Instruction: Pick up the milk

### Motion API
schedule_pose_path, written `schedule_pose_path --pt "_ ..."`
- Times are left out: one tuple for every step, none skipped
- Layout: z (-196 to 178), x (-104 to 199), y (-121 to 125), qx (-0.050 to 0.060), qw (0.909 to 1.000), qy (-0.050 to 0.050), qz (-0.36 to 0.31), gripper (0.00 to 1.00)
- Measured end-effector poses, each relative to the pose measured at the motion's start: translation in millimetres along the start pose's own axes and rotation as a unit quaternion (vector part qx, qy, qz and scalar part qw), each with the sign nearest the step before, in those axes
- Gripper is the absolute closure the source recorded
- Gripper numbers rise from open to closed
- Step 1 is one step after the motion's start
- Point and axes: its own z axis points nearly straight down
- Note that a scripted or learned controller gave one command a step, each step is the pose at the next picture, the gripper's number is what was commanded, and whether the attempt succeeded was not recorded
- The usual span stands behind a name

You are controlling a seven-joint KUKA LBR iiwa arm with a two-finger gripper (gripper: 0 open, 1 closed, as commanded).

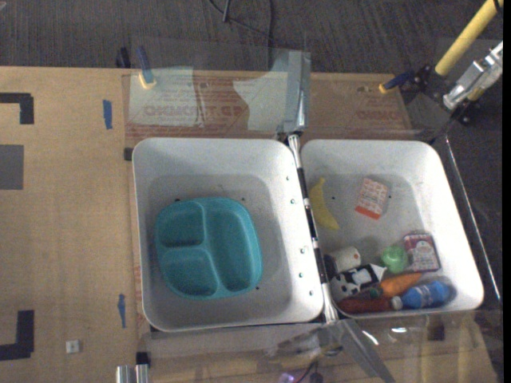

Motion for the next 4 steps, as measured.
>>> schedule_pose_path --pt "236 17 -34 0.0 0.9989 0.0 -0.047 0.0" --pt "39 -22 -40 -0.001 0.9961 -0.001 -0.088 0.0" --pt "0 5 -118 0.0 0.9926 -0.001 -0.121 0.0" --pt "0 23 -156 0.0 1.0 0.0 0.01 0.0"
